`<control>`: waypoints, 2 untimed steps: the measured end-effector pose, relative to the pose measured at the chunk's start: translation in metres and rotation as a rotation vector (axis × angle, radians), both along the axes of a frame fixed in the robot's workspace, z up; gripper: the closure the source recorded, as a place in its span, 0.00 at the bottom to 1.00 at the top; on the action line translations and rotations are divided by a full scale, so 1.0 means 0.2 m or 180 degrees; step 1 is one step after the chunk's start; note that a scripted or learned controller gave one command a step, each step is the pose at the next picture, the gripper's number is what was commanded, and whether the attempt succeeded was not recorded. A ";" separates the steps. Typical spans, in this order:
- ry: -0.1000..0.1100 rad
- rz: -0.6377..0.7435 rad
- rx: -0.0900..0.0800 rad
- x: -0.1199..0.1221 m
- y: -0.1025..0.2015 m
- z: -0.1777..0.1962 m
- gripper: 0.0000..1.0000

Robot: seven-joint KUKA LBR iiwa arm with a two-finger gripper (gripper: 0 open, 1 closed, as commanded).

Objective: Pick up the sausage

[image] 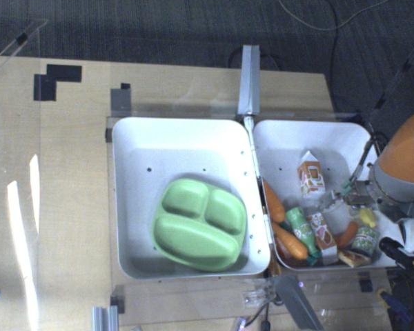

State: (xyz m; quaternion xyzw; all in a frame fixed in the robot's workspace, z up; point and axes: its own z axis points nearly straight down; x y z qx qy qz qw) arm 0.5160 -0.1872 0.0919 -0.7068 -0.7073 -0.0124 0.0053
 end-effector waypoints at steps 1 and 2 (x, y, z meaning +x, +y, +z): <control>-0.0043 0.0172 -0.0034 -0.08 -0.02 0.00 0.00; -0.0036 0.0332 -0.0040 -0.09 -0.02 0.00 0.00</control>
